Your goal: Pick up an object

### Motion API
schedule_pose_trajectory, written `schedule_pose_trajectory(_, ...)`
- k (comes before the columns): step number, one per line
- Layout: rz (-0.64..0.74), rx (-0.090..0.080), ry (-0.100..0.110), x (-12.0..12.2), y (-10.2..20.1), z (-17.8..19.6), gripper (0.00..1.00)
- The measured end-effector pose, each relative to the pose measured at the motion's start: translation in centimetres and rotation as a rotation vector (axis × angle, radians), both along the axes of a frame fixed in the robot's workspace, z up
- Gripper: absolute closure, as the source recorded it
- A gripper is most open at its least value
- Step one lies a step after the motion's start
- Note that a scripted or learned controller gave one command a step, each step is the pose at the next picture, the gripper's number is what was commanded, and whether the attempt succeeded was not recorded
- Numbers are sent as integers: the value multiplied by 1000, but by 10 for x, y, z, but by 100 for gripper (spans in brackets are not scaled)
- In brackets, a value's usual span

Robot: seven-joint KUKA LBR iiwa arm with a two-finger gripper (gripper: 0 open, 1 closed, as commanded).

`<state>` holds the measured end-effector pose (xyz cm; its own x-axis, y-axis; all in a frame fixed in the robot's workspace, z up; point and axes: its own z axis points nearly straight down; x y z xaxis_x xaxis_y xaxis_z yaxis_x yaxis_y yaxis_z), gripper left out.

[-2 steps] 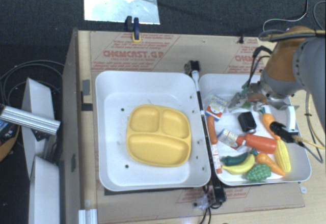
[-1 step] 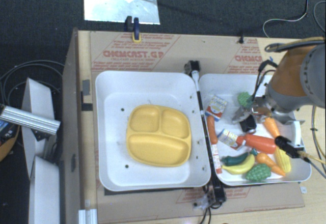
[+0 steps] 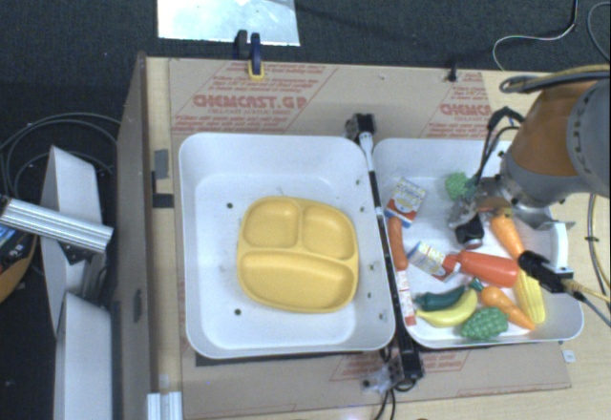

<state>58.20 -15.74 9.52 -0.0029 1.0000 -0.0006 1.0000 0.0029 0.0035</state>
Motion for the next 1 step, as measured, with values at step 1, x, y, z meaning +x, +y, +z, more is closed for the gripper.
schedule_pose_trajectory(1, 1, 1, 1, -46, 96, 90, 100)
